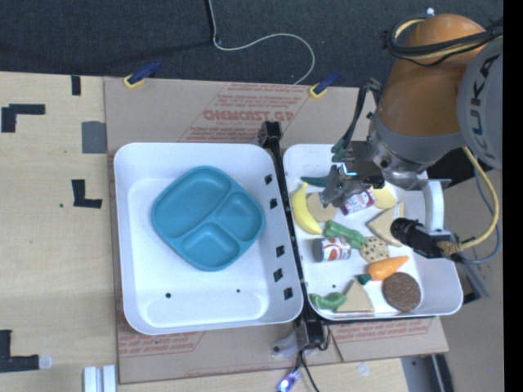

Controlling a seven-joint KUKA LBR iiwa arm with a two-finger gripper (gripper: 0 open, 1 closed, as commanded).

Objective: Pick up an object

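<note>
Yellow banana [306, 211] lay in the right bin [445, 300] among toy food, a carrot [386, 267] and a brown cookie [402, 291] nearer the front. End effector [341, 184] hung just beside the banana; its state unclear. Blue plate [207, 217] sat in the left bin [139, 300]. Wood counter [49, 243], dark carpet [98, 15] behind.

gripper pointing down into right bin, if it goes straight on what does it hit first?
Likely the banana or the small red-and-white packet; the gripper hangs over both. Depth is unclear from this slant.
</note>
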